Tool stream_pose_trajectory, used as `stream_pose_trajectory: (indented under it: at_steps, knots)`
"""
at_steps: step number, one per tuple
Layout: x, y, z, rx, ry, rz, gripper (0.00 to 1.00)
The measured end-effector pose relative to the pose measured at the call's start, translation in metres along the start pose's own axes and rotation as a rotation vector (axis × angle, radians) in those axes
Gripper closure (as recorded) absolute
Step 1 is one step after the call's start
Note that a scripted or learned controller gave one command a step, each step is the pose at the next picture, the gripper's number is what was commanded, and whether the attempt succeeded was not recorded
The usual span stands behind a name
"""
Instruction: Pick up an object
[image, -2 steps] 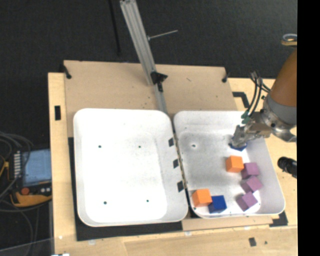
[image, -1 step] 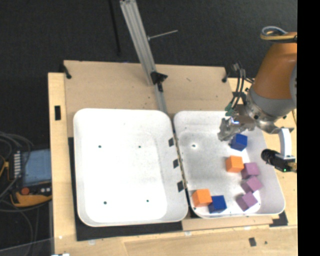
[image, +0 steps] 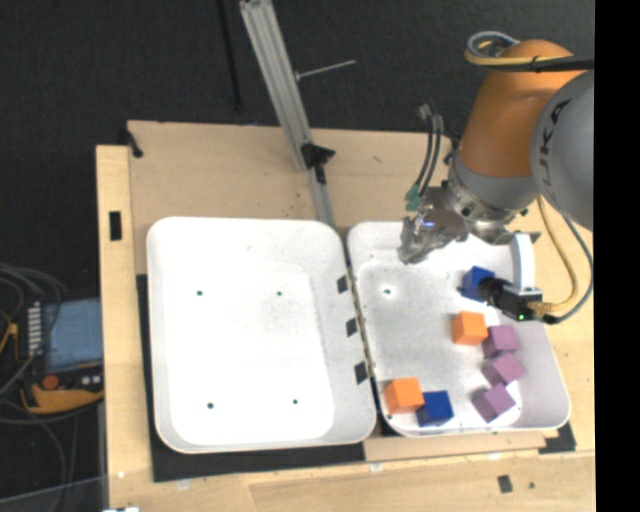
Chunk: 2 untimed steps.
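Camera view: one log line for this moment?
hand over right bin far corner | nothing seen held | blocks in right bin

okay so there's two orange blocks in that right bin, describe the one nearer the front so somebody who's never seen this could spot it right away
Start at the right-hand white bin and go to its front edge. There, an orange block sits touching a blue block. The other orange block lies farther back, beside purple blocks; this one alone pairs with blue.

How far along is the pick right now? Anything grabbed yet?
Nothing looks picked yet. The gripper hangs over the far left corner of the right bin, with no block by it. All the blocks lie in that bin: two orange, two blue and three purple. The reach and grasp are left.
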<state>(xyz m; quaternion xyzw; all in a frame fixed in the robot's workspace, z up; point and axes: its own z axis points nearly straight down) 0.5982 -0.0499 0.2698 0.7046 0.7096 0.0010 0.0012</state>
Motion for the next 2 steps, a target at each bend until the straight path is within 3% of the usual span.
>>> stream_pose_trajectory:
  at_steps: [2]
  knots:
    - [0.1, 0.047, 0.024, 0.002, 0.0, 0.001, 1.0]
